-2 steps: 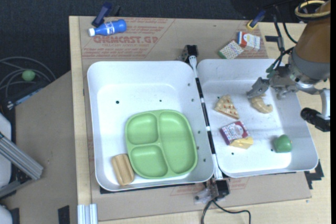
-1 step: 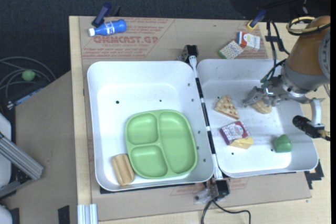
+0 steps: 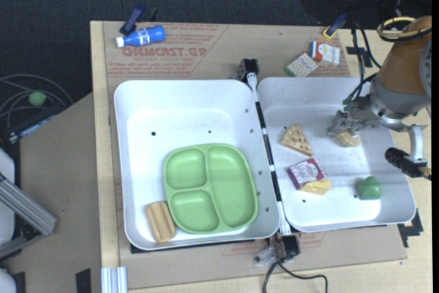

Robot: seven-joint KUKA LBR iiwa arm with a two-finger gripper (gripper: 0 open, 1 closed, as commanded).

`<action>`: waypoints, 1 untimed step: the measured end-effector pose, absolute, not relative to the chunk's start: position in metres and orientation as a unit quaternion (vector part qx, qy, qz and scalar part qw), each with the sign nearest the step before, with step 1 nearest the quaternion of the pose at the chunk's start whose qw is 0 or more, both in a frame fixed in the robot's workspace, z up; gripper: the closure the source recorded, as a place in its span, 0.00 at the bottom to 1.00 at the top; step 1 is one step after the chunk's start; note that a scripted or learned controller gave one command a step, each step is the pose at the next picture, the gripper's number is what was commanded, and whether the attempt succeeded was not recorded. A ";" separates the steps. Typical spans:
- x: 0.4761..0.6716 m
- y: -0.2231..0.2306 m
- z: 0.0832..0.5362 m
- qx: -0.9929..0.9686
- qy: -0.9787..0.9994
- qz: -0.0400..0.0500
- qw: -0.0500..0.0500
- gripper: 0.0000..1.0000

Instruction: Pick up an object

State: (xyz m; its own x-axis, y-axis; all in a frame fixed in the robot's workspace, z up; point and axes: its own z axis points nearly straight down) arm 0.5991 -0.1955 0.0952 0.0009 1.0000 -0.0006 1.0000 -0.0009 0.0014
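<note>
My gripper (image 3: 344, 124) is low in the right bin (image 3: 315, 96), near its far right side. It stands right over a small tan piece (image 3: 348, 140) that lies on the bin floor and is partly covered by it. A waffle-like wedge (image 3: 296, 139) lies to the left of the gripper. Closer to the front lies a red packet (image 3: 304, 171) with a yellow slice (image 3: 317, 186) against it. A green ball (image 3: 369, 187) rests at the front right. The grey arm with its orange band (image 3: 405, 68) comes in from the right.
The left bin (image 3: 137, 120) holds a green divided plate (image 3: 208, 186) and a tan bread-like block (image 3: 160, 221) at its front left. Behind the bins, a blue-and-white bottle (image 3: 140, 36) and small cartons (image 3: 312, 60) lie on the bench. Cables hang near the arm (image 3: 362, 44).
</note>
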 end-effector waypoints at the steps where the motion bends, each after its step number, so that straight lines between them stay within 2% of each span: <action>1: 0.573 -0.103 0.220 0.706 0.708 0.001 0.001 1.00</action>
